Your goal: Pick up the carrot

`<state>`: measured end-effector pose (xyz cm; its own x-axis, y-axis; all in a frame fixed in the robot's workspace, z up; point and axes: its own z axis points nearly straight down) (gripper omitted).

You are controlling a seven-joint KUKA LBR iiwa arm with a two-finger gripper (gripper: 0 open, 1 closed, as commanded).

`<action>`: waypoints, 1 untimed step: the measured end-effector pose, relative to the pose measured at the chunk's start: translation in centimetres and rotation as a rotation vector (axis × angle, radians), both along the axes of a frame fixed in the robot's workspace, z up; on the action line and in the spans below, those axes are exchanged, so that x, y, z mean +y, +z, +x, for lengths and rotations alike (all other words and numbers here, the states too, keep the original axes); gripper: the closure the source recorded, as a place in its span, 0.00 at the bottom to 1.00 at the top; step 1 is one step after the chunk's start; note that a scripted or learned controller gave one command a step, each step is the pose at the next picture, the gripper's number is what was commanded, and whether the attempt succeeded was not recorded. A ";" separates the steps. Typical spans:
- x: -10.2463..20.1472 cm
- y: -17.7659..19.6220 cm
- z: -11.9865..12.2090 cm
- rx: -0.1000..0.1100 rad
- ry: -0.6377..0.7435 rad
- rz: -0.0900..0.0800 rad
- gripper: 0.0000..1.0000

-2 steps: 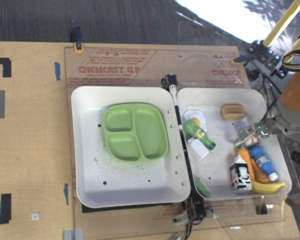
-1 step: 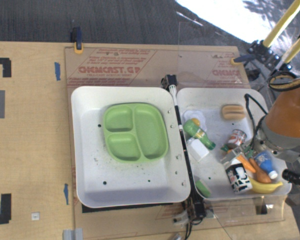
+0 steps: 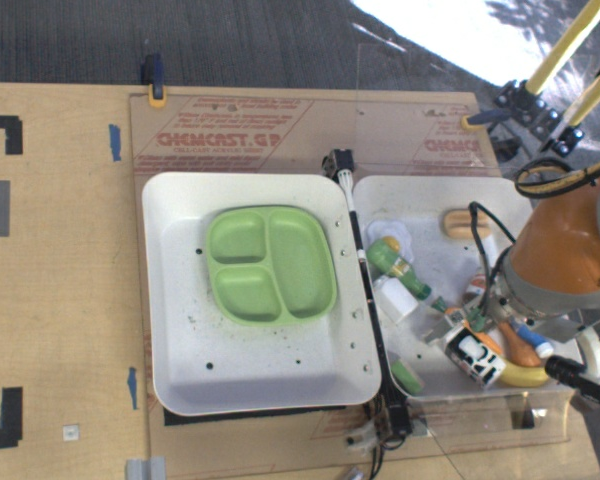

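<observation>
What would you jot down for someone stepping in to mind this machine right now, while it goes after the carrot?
Hand: down in the right bin, low among the clutter; whether it is open or shut cannot be told from this view.
Carrot: orange piece lying in the right bin just beside the hand, next to the banana. Nothing shows it gripped.
Left bin: holds the green divided plate.
Done: arm has reached the carrot's corner.
Left: grip the carrot and lift it.

Left bin (image 3: 170, 298) roomy; right bin (image 3: 420, 203) cluttered.
</observation>
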<state>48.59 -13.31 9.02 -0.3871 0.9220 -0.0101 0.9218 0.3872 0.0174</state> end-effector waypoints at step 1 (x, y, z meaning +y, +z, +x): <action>-0.3 1.3 0.6 -0.021 -0.006 -0.009 1.00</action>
